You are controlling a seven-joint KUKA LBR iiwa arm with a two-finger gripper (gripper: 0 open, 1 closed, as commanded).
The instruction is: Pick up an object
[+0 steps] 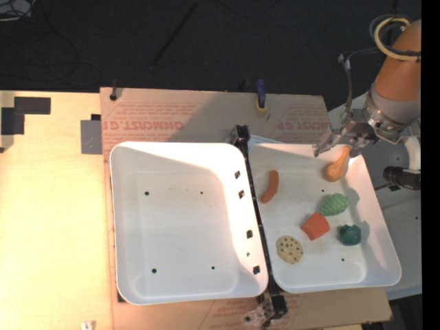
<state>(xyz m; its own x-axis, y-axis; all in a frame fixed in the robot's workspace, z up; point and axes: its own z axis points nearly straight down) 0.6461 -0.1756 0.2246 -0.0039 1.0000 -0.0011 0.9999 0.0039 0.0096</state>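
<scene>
Camera view: end effector (344, 139) above right bin (371, 267) back corner. Carrot (337, 163) just under it, toward front, long side tilted. Can't tell if end effector is wide or narrow.

You have two bins side by side on the bench (48, 205): the left bin (130, 184) and the right bin (381, 253), their inner walls touching along the middle. In the right bin, the sausage (269, 186) lies nearest the left wall. The carrot (337, 164) sits at the far right corner, with the gripper (342, 141) just above it. The leafy piece (333, 204) lies nearer you than the carrot. The block (315, 226) sits left of the small ball (350, 234), and the cookie (289, 249) lies nearest you.
</scene>
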